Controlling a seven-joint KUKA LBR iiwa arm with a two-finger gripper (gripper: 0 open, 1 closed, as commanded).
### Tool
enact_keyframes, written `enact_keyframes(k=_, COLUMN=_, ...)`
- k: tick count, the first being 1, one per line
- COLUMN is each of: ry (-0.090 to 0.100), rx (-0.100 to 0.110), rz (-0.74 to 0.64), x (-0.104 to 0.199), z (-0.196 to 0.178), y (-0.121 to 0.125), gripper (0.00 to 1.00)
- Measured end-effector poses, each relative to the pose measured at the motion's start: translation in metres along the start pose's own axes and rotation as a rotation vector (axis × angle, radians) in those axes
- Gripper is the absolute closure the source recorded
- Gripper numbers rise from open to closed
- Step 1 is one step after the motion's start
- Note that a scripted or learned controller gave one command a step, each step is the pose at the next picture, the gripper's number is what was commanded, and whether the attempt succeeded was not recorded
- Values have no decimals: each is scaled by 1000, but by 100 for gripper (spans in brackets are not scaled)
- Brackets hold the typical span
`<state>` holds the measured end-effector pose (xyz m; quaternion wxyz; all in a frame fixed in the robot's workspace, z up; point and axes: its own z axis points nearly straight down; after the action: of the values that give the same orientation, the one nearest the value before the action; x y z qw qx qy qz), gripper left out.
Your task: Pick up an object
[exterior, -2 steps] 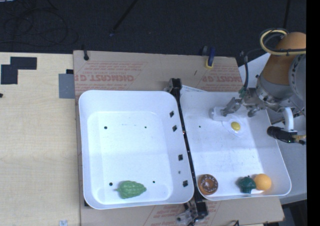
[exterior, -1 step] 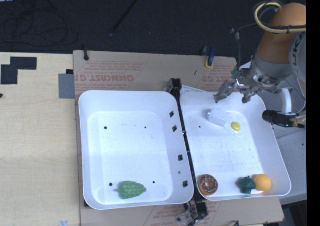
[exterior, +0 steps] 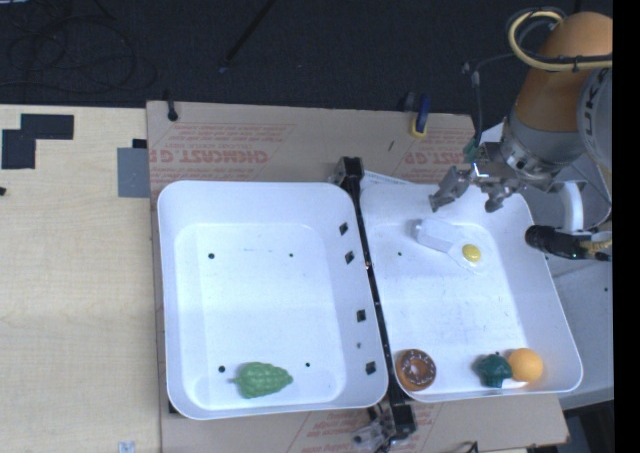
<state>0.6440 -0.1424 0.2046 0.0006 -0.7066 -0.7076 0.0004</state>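
Observation:
My gripper (exterior: 468, 196) hangs over the back edge of the right bin (exterior: 545, 286), its two fingers spread apart with nothing between them. Just below and left of it lies a clear, pale block (exterior: 436, 237) with a small yellow piece (exterior: 471, 254) at its right end. Along the right bin's front edge sit a brown ring-shaped doughnut (exterior: 415, 369), a dark green lump (exterior: 492, 370) and an orange ball (exterior: 524, 365) touching it. A light green leafy lump (exterior: 262, 379) rests near the front of the left bin (exterior: 180, 271).
A black divider strip (exterior: 362, 281) runs between the two bins. Both bins stand on a cardboard sheet (exterior: 260, 141) over a pale wooden bench. A blue and yellow clamp (exterior: 421, 116) sticks up at the cardboard's back edge.

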Motion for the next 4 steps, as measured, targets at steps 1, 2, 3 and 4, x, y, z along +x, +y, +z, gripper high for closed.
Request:
enact_keyframes(k=1, ry=0, rx=9, rz=2, x=-21, z=117, y=-3, gripper=0)
enact_keyframes(k=2, ry=1, rx=1, rz=-2, x=24, z=59, y=-16, gripper=0)
enact_keyframes(k=3, ry=-1, rx=2, rz=2, x=-1, z=120, y=0, gripper=0)
enact_keyframes(k=4, ry=4, rx=-10, rz=-10, x=116, z=10, y=0, gripper=0)
